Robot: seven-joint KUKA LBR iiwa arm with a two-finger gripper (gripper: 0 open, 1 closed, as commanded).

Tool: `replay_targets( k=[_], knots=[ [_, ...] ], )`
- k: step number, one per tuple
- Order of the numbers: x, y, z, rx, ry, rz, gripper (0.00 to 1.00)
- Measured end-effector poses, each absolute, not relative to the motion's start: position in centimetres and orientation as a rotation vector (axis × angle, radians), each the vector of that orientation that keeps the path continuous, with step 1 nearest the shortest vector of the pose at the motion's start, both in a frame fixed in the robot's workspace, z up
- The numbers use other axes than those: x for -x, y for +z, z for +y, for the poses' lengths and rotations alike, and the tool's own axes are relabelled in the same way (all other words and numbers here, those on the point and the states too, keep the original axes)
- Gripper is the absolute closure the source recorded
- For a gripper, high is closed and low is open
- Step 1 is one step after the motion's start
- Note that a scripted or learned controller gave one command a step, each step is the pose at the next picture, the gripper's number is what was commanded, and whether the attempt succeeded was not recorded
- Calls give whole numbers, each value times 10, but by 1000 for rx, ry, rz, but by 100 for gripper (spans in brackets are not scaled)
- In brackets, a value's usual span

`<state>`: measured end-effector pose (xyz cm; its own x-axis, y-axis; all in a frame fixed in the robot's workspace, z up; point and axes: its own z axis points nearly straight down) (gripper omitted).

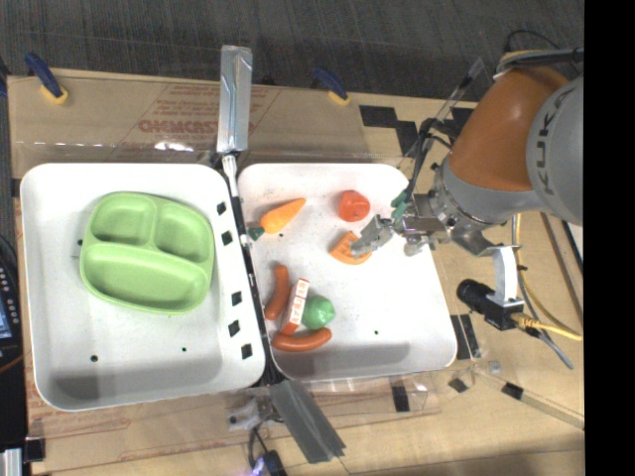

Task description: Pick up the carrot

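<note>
fingers (375, 234) of the grey arm are seen low in the right bin (422, 315), resting at an orange wedge-shaped piece (347, 249); whether they are parted or closed cannot be told. the carrot (281, 214) lies untouched near the bin's upper left, well apart from the fingers, so the pick is judged not yet begun. a red tomato-like piece (353, 205) sits between carrot and fingers. lower left in the same bin, two sausages (277, 293) and a green round piece (318, 312) are clustered. a green divided plate (149, 251) is held in the left bin (50, 355). the carrot's near side is judged open to approach.
</note>
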<state>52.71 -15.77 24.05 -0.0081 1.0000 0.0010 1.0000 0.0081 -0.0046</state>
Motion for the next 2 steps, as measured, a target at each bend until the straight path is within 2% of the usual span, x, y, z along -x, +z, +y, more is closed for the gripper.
replay_targets(
  k=[1, 2],
  knots=[
    [-528, 250, -157, 2202, 6, -2232, 100],
    [-528, 250, -157, 2202, 7, -2232, 0]
  ],
)
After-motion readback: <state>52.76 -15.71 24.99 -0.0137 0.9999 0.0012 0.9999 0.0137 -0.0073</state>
